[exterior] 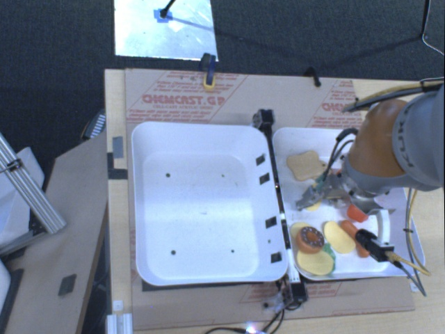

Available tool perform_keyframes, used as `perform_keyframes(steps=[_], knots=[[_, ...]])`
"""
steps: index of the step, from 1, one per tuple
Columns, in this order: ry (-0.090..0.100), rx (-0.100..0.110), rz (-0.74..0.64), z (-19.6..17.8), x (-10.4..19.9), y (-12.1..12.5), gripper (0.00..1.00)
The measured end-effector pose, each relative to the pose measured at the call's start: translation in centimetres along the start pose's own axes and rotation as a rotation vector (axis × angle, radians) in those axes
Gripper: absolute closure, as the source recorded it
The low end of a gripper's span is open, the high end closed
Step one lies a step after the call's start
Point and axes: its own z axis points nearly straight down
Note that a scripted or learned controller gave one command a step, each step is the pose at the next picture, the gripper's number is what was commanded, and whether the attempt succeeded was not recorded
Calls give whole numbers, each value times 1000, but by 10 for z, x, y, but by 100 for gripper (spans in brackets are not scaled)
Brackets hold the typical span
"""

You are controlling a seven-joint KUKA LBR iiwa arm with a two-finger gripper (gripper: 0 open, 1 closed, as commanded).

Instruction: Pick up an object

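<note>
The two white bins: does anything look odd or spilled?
Nothing is spilled. The toy food is crowded into the right bin, mostly near its front edge, where the gripper is. The left bin holds none.

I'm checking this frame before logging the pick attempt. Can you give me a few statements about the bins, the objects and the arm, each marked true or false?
1. The toy food lies in the right bin. True.
2. The tan bread slice sits in the left bin. False: it lies in the right bin, near its far end.
3. The gripper is low over the right bin. True.
4. The arm reaches over the left bin. False: it is above the right bin.
5. The round red piece lies near the yellow pieces. True.
</note>
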Motion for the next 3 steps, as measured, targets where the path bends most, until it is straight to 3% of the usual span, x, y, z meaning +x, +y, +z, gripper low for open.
perform_keyframes(steps=[1,2,3], knots=[[-1,-5,1,-17,-2,2,100],[-6,-25,-4,-211,-12,67,100],[-4,-24,-6,-405,8,109,100]])
